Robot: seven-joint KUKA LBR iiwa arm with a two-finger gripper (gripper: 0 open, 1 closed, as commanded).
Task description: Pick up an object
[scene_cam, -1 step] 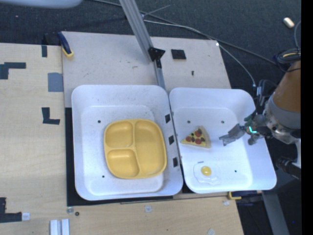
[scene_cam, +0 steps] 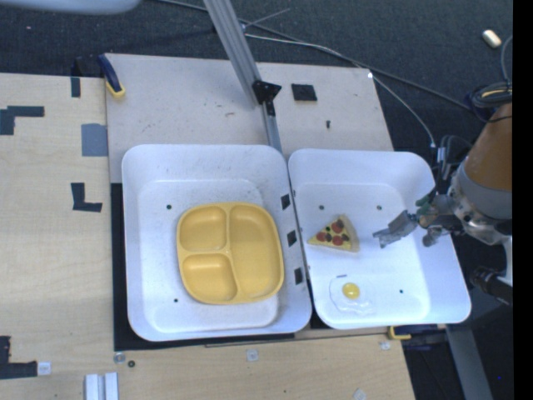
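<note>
A toy pizza slice (scene_cam: 335, 234) lies in the middle of the right bin (scene_cam: 375, 173). A toy fried egg (scene_cam: 350, 293) rests nearer that bin's front edge. My gripper (scene_cam: 405, 235) hangs over the right side of this bin, to the right of the pizza slice and apart from it. It is open, with one finger (scene_cam: 390, 232) pointing left toward the slice and nothing between the two. The arm's orange band (scene_cam: 493, 152) is at the right edge.
A yellow divided plate (scene_cam: 230, 252) sits in the left bin (scene_cam: 150, 173). A metal pole (scene_cam: 237, 40) slants down to the gap between the bins. Cables run across the dark floor behind the bench.
</note>
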